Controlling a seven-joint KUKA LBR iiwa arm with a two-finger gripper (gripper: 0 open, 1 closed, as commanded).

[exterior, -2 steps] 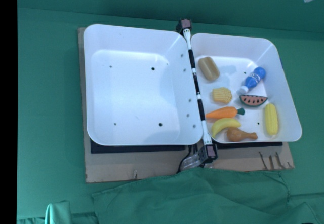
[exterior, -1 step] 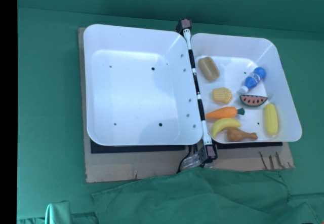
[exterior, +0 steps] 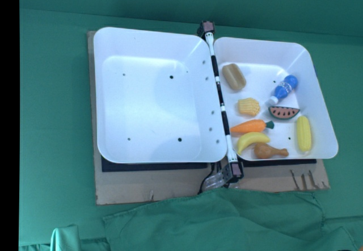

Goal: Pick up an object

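Nothing looks lifted yet, so the whole pick seems left to do: the bread roll (exterior: 233,76) at eleven o'clock, bottle (exterior: 283,90) at two, carrot (exterior: 249,126) and banana (exterior: 252,140) at seven all lie in the right bin (exterior: 317,82), and the claw's state cannot be told.

Green cloth (exterior: 51,102) covers bench; brown cardboard sheet (exterior: 170,190) underneath; rumpled fabric (exterior: 227,221) near edge.

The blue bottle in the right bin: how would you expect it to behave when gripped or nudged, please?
The blue bottle lies on its side, so a nudge would probably roll it. It looks like smooth, small toy plastic: likely light, stiff and slippery. The watermelon slice lies close below it and might get bumped.
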